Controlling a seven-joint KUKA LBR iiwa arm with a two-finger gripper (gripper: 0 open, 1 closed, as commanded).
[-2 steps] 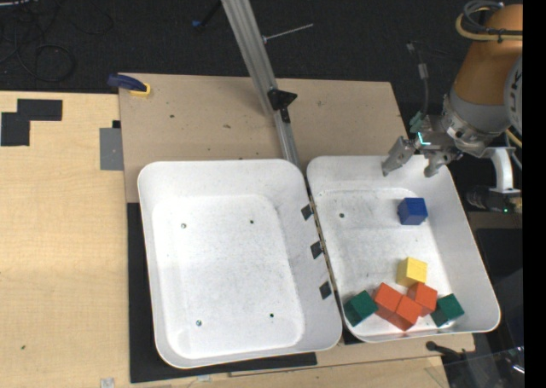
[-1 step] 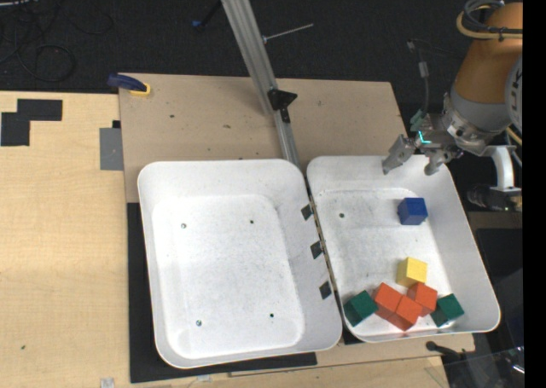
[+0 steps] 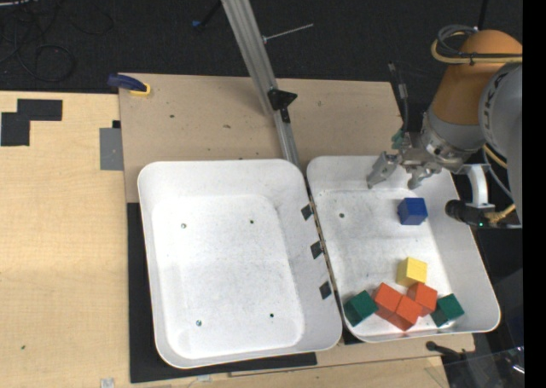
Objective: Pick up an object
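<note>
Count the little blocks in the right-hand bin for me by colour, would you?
Blue: 1, the blue block, alone near the claw
Yellow: 1, the yellow block
Orange: 2, the orange blocks, though tight packing makes this count uncertain
Green: 2, the green blocks
Total: 6

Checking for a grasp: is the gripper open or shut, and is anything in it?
Open: the gripper has its fingers spread with bare bin floor between them, above the blue cube.
</note>
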